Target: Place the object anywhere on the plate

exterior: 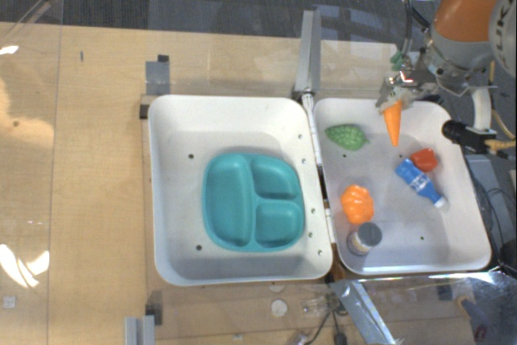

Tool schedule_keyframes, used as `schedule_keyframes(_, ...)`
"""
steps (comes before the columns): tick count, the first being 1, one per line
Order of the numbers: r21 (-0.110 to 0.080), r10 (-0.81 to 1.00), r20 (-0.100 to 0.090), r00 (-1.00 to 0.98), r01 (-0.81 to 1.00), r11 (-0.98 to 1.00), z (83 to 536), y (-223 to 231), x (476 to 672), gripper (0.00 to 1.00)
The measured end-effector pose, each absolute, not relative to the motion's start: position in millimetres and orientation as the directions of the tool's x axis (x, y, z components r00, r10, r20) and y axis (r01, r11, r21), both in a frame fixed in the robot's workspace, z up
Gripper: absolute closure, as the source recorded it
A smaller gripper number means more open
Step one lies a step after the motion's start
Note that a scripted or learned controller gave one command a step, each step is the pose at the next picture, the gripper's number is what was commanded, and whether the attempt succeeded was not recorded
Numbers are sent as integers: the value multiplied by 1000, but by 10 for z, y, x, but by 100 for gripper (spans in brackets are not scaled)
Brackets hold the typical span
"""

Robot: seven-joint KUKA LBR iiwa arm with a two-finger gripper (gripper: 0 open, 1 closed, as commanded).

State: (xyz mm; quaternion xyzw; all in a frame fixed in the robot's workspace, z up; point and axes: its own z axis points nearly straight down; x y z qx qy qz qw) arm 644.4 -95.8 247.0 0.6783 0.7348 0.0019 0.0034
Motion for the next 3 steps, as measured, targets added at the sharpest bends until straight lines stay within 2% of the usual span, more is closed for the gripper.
schedule_keyframes(1, 3, 991, 1, 132, 991, -132, 1949, -266, 6095, 100)
schedule_keyframes(2, 5, 984, 3, 178, 984, -178, 2012, 469, 5144, 100)
schedule_keyframes(3, 5, 984, 3, 180, 984, -180, 2012, 464, 5144, 0)
